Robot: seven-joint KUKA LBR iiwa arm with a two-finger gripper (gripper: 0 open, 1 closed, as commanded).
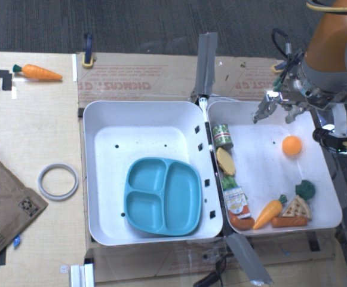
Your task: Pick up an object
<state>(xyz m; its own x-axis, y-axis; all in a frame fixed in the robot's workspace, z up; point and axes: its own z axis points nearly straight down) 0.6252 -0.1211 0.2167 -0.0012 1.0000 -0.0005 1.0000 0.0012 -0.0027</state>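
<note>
Spanning a wooden bench (30, 130), two white bins (95, 160), cardboard (137, 76), dark carpet (131, 11)

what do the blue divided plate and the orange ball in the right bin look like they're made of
Blue divided plate: likely moulded plastic, with a smooth, even colour, soft sheen and rounded compartment ridges. Orange ball: probably plastic or foam, uniformly matte orange with no visible seam; the view leaves it open.
</note>
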